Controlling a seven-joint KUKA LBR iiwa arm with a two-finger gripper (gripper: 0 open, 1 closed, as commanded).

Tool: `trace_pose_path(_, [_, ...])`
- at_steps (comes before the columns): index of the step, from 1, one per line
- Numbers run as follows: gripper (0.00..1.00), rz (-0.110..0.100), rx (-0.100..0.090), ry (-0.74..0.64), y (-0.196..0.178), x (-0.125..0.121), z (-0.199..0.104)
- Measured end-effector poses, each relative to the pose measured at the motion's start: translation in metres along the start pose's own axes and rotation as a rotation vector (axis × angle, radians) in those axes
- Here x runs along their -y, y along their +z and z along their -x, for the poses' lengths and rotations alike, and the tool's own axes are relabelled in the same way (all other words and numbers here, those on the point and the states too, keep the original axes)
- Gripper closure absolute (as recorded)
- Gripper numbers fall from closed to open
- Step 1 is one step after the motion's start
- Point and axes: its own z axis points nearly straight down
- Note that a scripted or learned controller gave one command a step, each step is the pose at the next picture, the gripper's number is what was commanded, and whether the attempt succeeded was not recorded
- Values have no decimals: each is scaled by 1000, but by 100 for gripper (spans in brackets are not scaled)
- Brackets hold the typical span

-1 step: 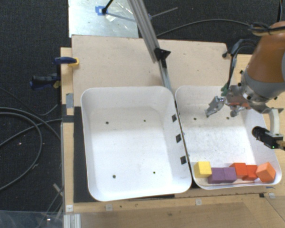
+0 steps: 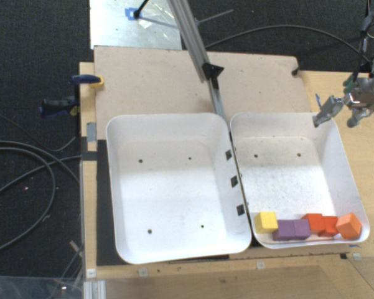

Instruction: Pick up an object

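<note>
- Camera view: 2 shallow white bins side by side on the worktop (image 2: 174, 80); left bin (image 2: 121, 185) bare inside, right bin (image 2: 342, 161) holding all 4 blocks.
- Blocks lined up along the near wall of the right bin: yellow block (image 2: 266, 221), purple block (image 2: 292, 230), red block (image 2: 322, 223), orange block (image 2: 348, 226). Purple, red and orange touching or nearly so; yellow just beside purple.
- Claw (image 2: 340, 111) at the far right corner of the right bin, above the rim, well apart from the blocks. Nothing seen between its fingers (image 2: 325, 112). Spread or clenched state: cannot tell, detail too small and blurred.
- Judged stage: approach not yet begun; any block a valid target.
- Risk 1: tight packing of the blocks. Likely cause of a miss: no free gap for a finger between neighbours, so a push instead of a grasp.
- Risk 2: closeness to the near wall. Likely cause: finger contact with the sloped rim, tilting or shifting the bin.
- Risk 3: corner position of the orange block, reachable from fewer directions.
- Safest candidate by judgement: yellow block, free on its left side.
- Brands, labels, writing: none legible anywhere.
</note>
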Motion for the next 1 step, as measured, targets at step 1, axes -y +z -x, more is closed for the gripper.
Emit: trace_pose_path(1, [0, -19, -6, 1, 80, 52, 11])
